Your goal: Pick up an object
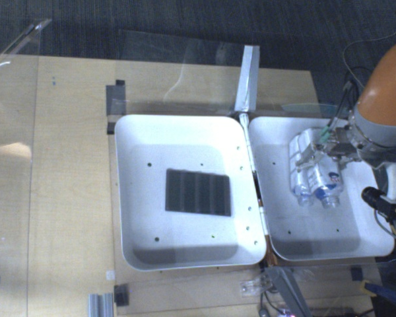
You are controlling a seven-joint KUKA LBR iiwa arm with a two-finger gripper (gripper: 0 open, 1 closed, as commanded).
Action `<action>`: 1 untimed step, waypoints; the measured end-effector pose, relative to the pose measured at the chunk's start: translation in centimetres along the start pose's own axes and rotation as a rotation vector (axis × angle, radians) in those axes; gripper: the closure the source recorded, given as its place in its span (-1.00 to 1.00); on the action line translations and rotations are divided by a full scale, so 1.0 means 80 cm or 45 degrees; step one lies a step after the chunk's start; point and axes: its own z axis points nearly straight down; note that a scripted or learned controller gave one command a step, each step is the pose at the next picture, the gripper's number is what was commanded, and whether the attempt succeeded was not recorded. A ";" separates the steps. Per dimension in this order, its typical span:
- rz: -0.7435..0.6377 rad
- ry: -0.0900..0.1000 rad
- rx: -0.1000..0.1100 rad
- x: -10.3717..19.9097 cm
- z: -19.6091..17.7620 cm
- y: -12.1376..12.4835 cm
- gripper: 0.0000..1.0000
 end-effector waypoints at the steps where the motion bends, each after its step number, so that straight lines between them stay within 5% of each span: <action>1: -0.102 -0.001 -0.005 -0.020 0.125 0.029 -1.00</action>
